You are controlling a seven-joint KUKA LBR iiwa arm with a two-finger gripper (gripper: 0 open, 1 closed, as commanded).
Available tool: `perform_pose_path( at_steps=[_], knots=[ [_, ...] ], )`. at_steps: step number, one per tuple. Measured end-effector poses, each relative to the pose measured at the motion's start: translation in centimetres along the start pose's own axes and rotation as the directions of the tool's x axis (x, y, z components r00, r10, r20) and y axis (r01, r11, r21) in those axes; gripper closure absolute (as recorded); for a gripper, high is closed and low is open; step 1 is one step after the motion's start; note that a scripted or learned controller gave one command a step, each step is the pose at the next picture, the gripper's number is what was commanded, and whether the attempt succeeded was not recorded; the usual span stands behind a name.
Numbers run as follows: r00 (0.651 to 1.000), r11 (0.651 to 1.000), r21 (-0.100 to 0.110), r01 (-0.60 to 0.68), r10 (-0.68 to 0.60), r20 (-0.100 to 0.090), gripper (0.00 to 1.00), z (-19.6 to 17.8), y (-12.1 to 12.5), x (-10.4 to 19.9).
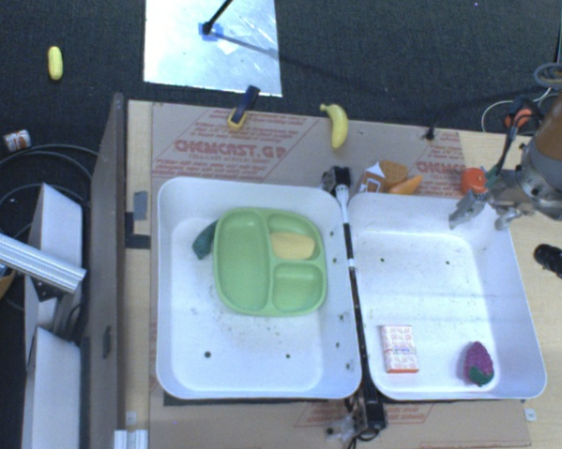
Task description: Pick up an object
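My gripper (482, 214) hangs over the far right corner of the right bin (429, 264), its two fingers spread open with nothing between them. A small white and red box (399, 348) lies near the front of that bin, and a purple grape bunch (479, 362) sits at its front right corner. In the left bin (179, 289) rests a green divided plate (268, 262) with a yellow piece (293, 245) in its upper right compartment. A dark green object (203, 239) lies against the plate's left edge.
Behind the bins on the cardboard lie a banana (337, 124), an orange carrot-like item (402, 183), an orange ball (473, 179) and a yellow-blue tool (241, 108). Cables and a grey stand fill the left side. A black clip strip (348, 255) runs between the bins.
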State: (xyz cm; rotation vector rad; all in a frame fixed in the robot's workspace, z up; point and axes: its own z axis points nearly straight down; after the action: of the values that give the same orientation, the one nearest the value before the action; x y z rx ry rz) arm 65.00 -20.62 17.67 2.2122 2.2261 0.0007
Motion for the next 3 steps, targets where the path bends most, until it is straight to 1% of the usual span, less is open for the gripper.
perform_pose_path(
  at_steps=[3],
  knots=[
    [1.0, 1.0, 0.0, -0.001, 0.001, 0.0, 0.0, -0.05, -0.03, -0.02]
  ],
)
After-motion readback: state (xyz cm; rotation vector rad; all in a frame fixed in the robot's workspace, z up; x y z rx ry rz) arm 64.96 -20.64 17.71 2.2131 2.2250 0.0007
